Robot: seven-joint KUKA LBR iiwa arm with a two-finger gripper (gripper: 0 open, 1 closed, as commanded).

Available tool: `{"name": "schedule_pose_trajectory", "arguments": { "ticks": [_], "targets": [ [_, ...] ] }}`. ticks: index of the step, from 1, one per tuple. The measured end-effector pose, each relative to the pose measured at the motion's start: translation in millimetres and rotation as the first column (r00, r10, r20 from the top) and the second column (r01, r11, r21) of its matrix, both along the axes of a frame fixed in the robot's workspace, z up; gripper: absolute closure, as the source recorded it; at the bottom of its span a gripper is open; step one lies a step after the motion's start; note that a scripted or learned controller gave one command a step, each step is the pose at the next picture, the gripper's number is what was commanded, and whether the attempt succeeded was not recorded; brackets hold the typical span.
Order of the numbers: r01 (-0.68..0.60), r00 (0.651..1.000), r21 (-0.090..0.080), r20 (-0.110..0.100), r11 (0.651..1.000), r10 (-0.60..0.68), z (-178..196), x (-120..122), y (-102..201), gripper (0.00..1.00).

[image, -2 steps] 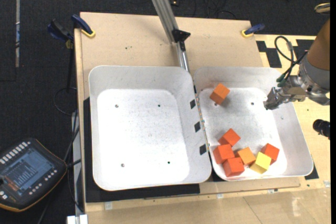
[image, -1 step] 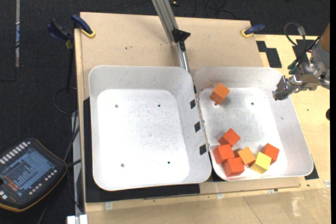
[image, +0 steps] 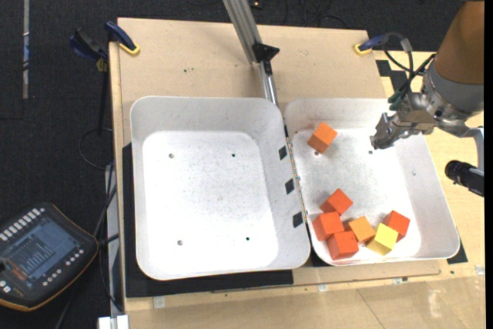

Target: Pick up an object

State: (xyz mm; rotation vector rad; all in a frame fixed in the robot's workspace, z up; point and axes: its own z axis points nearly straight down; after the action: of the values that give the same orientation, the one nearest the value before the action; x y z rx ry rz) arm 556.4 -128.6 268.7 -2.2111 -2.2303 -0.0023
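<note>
Hovering low over the upper part of the right bin [image: 431, 166], the arm's gripper [image: 383, 137] carries nothing visible beneath it; whether it is released or clenched cannot be told from this slanted overhead angle. The nearest candidate, a lone orange block [image: 323, 137], sits apart to the tool's left, clear of its neighbours and of the bin wall. Farther off, below and slightly left of the tool, a cluster of red-orange blocks [image: 335, 223] crowds a yellow block [image: 383, 238] near the bin's lower edge. The blocks look small, rigid and light, probably wood or foam, with flat matte faces unlikely to slip. The lone block appears the easier take: two opposite flat sides, squarely across its middle. It lies turned, so alignment matters. The left bin [image: 146, 166] lies well beyond it.
</note>
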Motion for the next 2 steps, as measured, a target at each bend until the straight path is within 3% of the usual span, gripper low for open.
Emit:
{"name": "schedule_pose_trajectory", "arguments": {
  "ticks": [2],
  "targets": [
    [0.001, 1.0, -0.001, -0.003, 1.0, -0.001, -16, 13, 108, 1.0]
  ]
}}
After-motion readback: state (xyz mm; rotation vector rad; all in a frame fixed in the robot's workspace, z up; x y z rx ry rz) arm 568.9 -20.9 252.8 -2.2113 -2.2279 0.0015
